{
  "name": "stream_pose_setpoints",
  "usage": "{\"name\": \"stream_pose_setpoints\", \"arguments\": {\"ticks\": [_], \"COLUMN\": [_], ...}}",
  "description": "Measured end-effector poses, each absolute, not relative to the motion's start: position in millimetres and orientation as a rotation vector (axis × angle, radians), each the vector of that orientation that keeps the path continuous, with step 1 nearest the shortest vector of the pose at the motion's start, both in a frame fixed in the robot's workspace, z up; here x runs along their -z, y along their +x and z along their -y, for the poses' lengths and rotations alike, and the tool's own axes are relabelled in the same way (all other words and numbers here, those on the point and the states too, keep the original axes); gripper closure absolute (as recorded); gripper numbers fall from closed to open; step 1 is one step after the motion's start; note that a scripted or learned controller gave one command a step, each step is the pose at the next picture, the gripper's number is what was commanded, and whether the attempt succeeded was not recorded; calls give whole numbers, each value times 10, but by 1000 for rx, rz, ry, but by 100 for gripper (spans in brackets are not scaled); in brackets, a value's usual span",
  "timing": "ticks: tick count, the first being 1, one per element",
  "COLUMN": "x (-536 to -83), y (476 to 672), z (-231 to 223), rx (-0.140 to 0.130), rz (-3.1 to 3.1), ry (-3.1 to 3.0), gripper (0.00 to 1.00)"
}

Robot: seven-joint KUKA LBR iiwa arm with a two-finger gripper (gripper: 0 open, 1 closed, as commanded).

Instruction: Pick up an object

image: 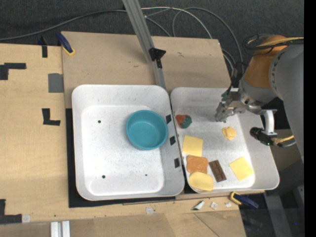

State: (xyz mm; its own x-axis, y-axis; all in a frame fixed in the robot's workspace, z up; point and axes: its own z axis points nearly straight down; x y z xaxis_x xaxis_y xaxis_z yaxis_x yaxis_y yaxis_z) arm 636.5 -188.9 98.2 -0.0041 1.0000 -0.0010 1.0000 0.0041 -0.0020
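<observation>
The gripper (pixel 223 113) hangs over the right bin (pixel 261 184), above a small yellow piece (pixel 229 132). Whether its jaws are parted cannot be told.

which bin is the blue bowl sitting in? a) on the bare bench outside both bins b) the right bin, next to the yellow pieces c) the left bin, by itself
c: the blue bowl stands in the left bin with nothing else in it, while the yellow pieces lie in the right bin near the gripper.
</observation>
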Motion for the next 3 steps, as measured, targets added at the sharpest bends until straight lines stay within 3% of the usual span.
{"name": "stream_pose_setpoints", "arguments": {"ticks": [3], "x": [-2673], "y": [6359], "z": [1970], "rx": [3], "rz": [2226], "ry": [-2222], "gripper": [100]}}
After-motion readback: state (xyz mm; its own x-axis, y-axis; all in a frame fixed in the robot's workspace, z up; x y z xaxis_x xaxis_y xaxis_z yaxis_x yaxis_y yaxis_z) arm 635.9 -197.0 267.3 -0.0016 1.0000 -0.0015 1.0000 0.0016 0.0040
